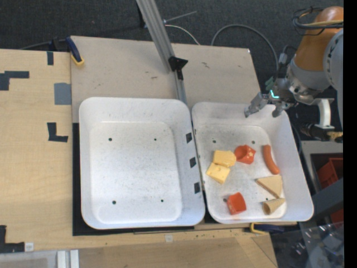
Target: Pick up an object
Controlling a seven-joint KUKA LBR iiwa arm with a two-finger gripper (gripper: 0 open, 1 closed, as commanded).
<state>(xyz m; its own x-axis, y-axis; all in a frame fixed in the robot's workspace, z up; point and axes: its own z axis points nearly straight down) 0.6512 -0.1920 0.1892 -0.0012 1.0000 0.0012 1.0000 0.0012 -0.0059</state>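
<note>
The right bin (223,121) holds several food pieces: two yellow cheese blocks (224,158) (218,173), a red piece (245,154), an orange-red sausage (270,159), a tan wedge (270,185), a tan cone-like piece (274,206) and a red cube (236,203). My gripper (261,108) hangs over the bin's back right rim, open, its two grey fingers spread apart with nothing between them. It is well behind the food pieces.
The left bin (134,161) sits beside the right one. A slanted metal pole (159,29) rises from the bench behind the bins. Cables trail on the bench at the back. The arm (315,54) comes in from the right.
</note>
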